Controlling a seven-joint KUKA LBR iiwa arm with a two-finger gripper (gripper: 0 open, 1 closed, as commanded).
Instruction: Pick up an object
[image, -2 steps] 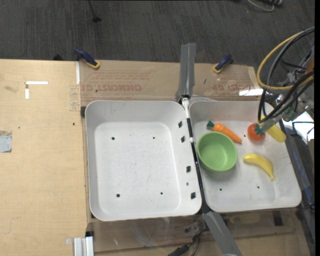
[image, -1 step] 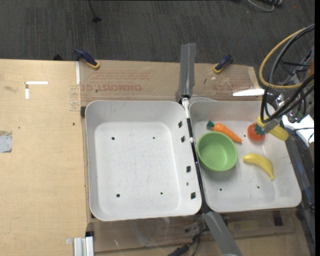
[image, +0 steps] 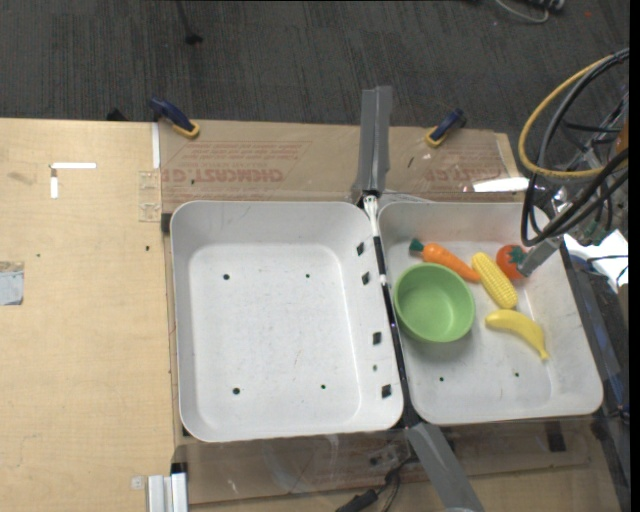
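Note:
The right bin (image: 560, 390) holds several toys. A green bowl (image: 435, 303) sits at its left side, with an orange carrot (image: 448, 259) just behind it. A yellow corn cob (image: 494, 279) lies to the right of the carrot, and a banana (image: 518, 329) lies in front of the corn. A red tomato (image: 509, 261) rests by the corn's far end. My gripper (image: 536, 257) comes in from the right, low over the bin, with its grey tip right against the tomato's right side. Nothing is seen lifted off the bin floor.
The left bin (image: 275, 320) adjoins the right one along a grey divider (image: 385, 300). Yellow and black cables (image: 575, 130) loop over the back right corner. Two clamps (image: 175, 118) (image: 445, 126) hold cardboard behind the bins. Wooden bench top (image: 75, 300) spreads to the left.

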